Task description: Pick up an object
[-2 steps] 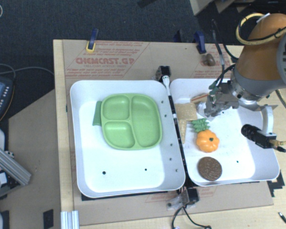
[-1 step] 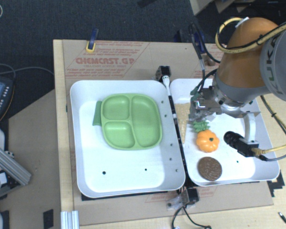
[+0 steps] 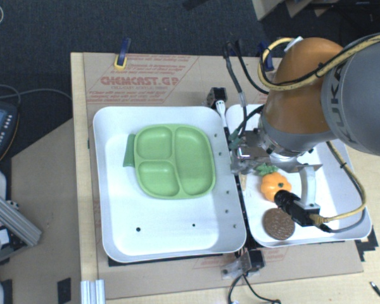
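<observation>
orange toy (image 3: 275, 185) just beside gripper (image 3: 253, 164)

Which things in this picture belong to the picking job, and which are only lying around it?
Belonging to the job:
- orange toy fruit in the right bin
- brown round disc in the right bin
- green divided plate in the left bin
- gripper, low over the right bin's left side

Lying about:
- cardboard sheet under the bins
- cables behind the bins

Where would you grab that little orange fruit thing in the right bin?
Probably across the round middle of the orange fruit, coming straight down from above. It is rounded, with a green leafy bit on its upper side, and the brown disc lies close below, so side approaches look crowded.
</observation>
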